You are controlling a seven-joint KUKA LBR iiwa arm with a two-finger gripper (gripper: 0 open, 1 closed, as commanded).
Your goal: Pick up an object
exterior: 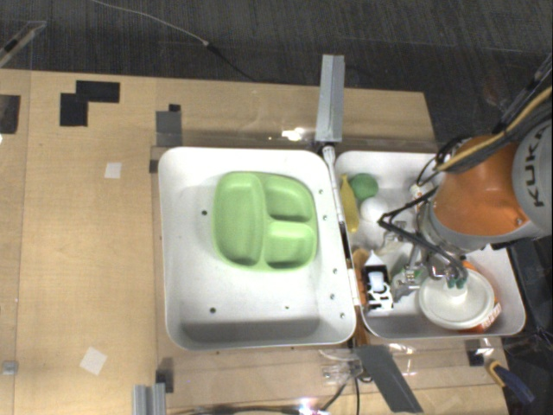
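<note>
My arm, with its orange band (478, 195), reaches in from the right over the right bin (397, 164). The gripper (421, 266) hangs low inside that bin, tangled in cables. It is just above a white round object with an orange rim (458, 305) and right of a small black and white object (375, 287). A green object (362, 184), a yellow strip (348, 204) and a pale round object (371, 212) lie along the bin's left side. No object shows between the gripper's parts.
The left bin (186, 258) holds a green divided plate (263, 220). A grey metal post (330, 98) stands behind the wall between the bins. Wooden bench surface (78, 249) stretches to the left.
</note>
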